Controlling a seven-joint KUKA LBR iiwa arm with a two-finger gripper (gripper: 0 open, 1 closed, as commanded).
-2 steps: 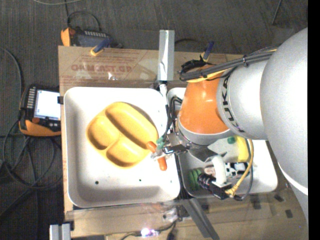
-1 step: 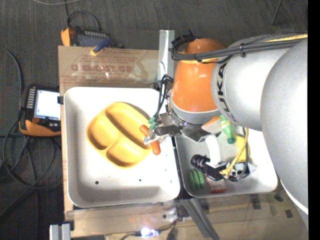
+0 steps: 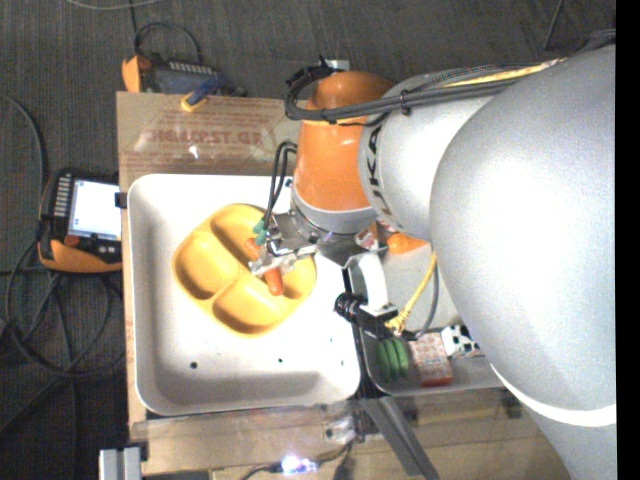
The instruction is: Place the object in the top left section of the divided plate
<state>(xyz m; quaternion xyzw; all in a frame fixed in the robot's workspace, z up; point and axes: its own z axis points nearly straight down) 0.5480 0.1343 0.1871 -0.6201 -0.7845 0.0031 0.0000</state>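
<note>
Small orange object (image 3: 274, 282) sits pinched low between the gripper (image 3: 272, 265) fingers over the yellow divided plate (image 3: 205, 263), right side, so you should carry it across to the top left section before spreading, and release low

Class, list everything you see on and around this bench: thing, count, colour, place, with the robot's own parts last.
Shallow white plastic bin: one, white, left on the bench.
Yellow divided plate: one, yellow, inside that bin.
Small orange carrot-like object: one, orange, on the plate's right side beneath the pincer.
Second bin: one, right, largely covered by the arm; holds green, red and black-and-white items.
Orange handheld pendant: one, on the floor, left.
Arm: grey, orange band.
Pincer: over the plate.
</note>
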